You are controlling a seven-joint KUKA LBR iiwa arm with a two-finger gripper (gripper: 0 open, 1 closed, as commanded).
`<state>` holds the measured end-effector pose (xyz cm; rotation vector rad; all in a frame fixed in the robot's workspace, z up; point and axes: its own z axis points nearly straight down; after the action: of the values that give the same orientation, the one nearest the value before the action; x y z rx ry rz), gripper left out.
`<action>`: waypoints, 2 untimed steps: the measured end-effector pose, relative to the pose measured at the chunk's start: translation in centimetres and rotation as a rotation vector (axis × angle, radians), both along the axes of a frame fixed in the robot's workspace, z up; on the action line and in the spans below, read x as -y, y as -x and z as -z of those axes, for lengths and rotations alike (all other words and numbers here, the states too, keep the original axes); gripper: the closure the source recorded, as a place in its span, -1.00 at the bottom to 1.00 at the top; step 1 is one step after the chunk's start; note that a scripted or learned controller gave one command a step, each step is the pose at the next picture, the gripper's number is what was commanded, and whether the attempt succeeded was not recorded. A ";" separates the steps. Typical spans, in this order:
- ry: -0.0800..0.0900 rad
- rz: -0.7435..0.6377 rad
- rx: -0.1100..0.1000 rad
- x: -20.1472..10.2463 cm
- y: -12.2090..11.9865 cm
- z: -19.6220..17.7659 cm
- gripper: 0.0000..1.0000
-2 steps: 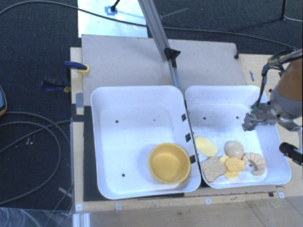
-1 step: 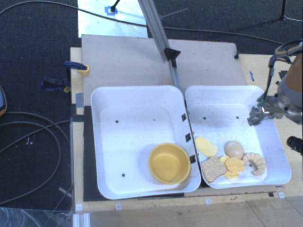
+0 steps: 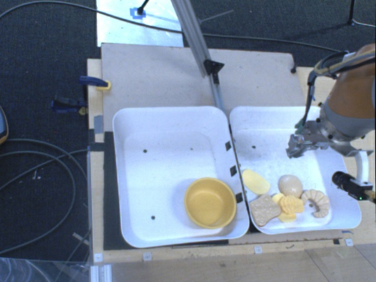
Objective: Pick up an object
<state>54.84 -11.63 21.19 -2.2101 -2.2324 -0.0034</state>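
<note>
so the gripper [image 3: 298,144] hangs over the bare far part of the right bin [image 3: 264,119], can't tell its opening or whether it's carrying anything, and the nearest pick, a beige egg-like piece [image 3: 290,185], sits just toward the bin's near edge.

The arm [image 3: 352,98] runs off the picture's right edge, so its upper part is cut away. The gripper [image 3: 297,146], above the right bin [image 3: 258,125], is small and dark, and its fingers are too blurred to tell apart. Right of the bin, a black part [image 3: 351,185] is clipped by the same edge. In the bin's near corner the food pieces [image 3: 291,203] overlap, the lower ones partly hidden, and their kinds are hard to tell. Far left of the bin, a dark thing [image 3: 3,125] is cut by the left edge.
</note>
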 end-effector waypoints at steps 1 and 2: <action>0.000 -0.001 0.002 -5.2 -1.0 -1.2 1.00; -0.001 -0.002 0.001 -11.6 -1.9 -1.4 1.00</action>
<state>56.73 -0.05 22.62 -2.2076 -2.2352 -0.0050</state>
